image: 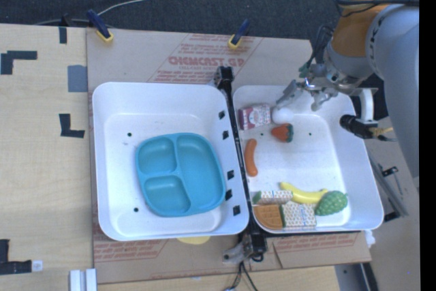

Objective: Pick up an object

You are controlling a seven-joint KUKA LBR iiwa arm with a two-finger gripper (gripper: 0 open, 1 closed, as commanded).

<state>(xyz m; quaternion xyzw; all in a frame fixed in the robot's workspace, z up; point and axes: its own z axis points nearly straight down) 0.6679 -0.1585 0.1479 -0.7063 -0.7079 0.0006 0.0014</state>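
My gripper (300, 108) hangs over the far end of the right bin (354, 167), open, with nothing between its fingers. Its left finger (283, 109) reaches down just above a red toy fruit with a green top (283, 133) and beside a small white and maroon carton (253, 116) lying against the bin's far left corner. An orange sausage (251, 157) lies along the left wall. At the near end sit a yellow banana (303, 195), a green bumpy fruit (332, 202), a waffle-like piece (269, 216) and a patterned box (298, 214).
The left bin (109, 146) holds a blue divided plate (180, 172). A black divider with clips (229, 140) runs between the two bins. The grey arm with its orange band (368, 24) comes in from the upper right.
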